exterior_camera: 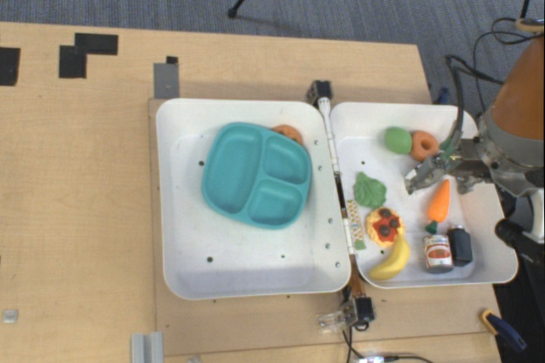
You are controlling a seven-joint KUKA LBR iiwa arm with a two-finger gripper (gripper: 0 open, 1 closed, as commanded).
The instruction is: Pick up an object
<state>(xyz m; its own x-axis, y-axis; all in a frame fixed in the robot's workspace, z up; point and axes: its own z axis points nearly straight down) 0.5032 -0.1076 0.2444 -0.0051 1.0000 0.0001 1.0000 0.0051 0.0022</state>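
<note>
The gripper (423,176) hangs over the right bin (502,267), its 2 fingers (415,183) spread apart with nothing between them. Just beside them lies the carrot (438,201), with the orange ring (423,145) and green ball (397,140) near. The teal tray (255,174) sits in the left bin (183,267).

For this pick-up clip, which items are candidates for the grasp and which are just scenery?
Job:
- grey metal pincer
- orange toy carrot
- orange ring-shaped toy
- round green toy
- yellow toy banana
- small red-labelled can
- leafy green toy

Lying about:
- teal plastic divided tray
- left white bin
- tan bench
</note>
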